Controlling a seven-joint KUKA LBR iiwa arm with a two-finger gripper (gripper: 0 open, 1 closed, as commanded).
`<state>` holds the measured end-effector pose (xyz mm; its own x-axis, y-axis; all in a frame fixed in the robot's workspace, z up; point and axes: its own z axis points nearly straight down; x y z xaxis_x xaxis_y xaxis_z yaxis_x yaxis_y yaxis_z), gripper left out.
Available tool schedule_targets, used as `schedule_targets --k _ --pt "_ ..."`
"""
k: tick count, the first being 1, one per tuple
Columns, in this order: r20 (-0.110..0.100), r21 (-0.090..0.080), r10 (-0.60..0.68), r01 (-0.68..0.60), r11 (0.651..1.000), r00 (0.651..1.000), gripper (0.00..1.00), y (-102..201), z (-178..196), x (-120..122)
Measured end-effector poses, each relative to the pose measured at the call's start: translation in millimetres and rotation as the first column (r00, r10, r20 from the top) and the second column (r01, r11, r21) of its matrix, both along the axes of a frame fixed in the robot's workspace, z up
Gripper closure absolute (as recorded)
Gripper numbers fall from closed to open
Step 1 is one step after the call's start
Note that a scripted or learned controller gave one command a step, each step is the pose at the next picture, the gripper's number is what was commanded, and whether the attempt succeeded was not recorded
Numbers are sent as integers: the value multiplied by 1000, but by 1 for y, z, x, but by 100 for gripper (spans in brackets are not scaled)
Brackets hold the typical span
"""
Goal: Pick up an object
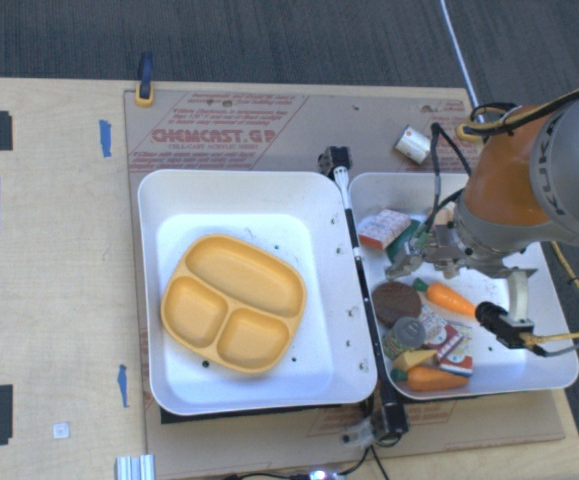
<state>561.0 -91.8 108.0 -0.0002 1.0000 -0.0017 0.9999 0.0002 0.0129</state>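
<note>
While the grey arm [554, 183] with its orange band leans in over the right bin [559, 368], the pincer [419, 256] sits low among the clutter near that bin's left side, and its metal parts blur into the items beneath, so I cannot tell how it stands or whether anything is caught in it. My reading is that the step in hand is the reach or descent onto a target, with nothing yet shown lifted. The next move, as I judge it, calls for settling on one separable item, closing on it squarely, and rising straight so neighbours are not dragged along.

Just beside the pincer lies a small red-and-white packet [381, 228], flat and boxy, probably thin card. Below it rests a dark brown rounded piece [397, 300], matte, and under that a grey disc-like thing [406, 332]. An orange carrot [449, 299], smooth and tapered like moulded plastic, lies to the right of these; a second carrot [431, 378] lies near the bin's front edge, touching other small pieces. These items crowd together, so a clean grip looks hard.

Further out, the left bin [159, 268] holds a yellow divided plate [234, 302], glossy, rounded, with three compartments. Both bins are shallow white plastic on a brown board [219, 133] upon the pale wooden worktop [39, 298].
</note>
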Motion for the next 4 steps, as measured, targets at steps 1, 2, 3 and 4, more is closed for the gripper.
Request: schedule_targets --k 1,2,3,4 --pt "-1 2 0 0 1000 1000 0 -13 -19 -35" --pt "6 1 1 -1 1000 1000 100 -12 -8 -33" --pt "5 1 1 -1 1000 1000 0 -12 -8 -33" --pt "10 0 1 -1 1000 1000 100 -12 2 -31"
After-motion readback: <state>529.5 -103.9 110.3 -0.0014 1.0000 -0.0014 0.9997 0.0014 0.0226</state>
